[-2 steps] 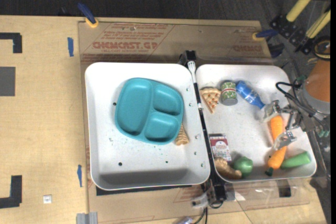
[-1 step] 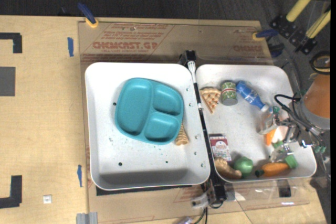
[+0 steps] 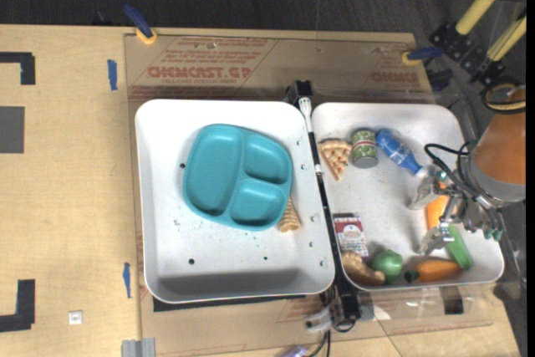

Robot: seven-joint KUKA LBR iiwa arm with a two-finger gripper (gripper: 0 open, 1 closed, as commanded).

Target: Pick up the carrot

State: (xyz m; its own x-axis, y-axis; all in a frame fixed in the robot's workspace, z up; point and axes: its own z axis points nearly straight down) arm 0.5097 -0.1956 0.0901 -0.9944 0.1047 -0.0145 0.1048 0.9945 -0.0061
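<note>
Bench: we see two white bins side by side; the left bin holds a teal divided plate.
Right bin: cluttered with small toy foods, a can and a blue bottle.
Arm: reaches in from the right, wrist low over the right bin's right side, orange band above.
End effector: down among the items; we cannot tell its grip state or whether it has anything.
Carrot: orange, lying by the bin's near right corner, touching a green piece.
Advice: we would centre over the carrot, straddle its narrow width, and avoid the neighbours.
</note>
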